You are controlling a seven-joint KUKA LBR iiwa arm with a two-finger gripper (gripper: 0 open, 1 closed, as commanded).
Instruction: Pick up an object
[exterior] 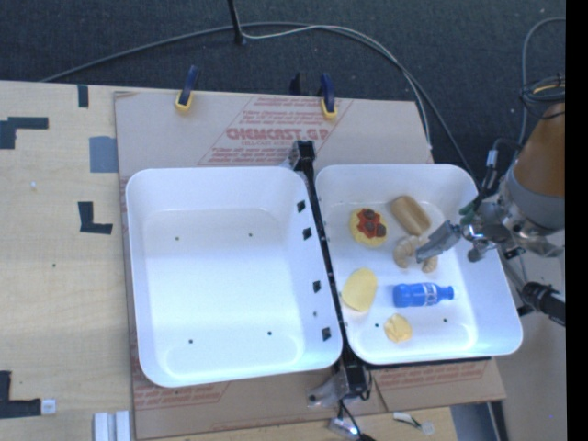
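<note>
Over the right bin (pixel 459 177) of the two white bins, the gripper (pixel 430 251) reaches in from the right edge, its grey fingers slanting down and to the left from the orange-banded arm (pixel 542 154). Whether anything is pinched there cannot be told, since the tips blur into a small tan piece (pixel 405 251) that lies right at them, touching or nearly so. Six things can be counted in this bin. One tan bread roll (pixel 411 213) lies just above and left of the gripper. One yellow round with a red topping (pixel 369 227) sits farther left, near the divider between the bins. One blue bottle (pixel 421 294) lies on its side just below the gripper, its cap pointing right. One pale yellow lump (pixel 359 289) rests below and to the left, beside the bottle. One small yellow piece (pixel 398 328) lies lowest, below the bottle, well apart from the gripper. The left bin (pixel 220 274) stands far to the gripper's left. Both bins rest on a brown board (pixel 266 127), which two yellow-and-blue clamps (pixel 186 91) grip at its far edge.
</note>
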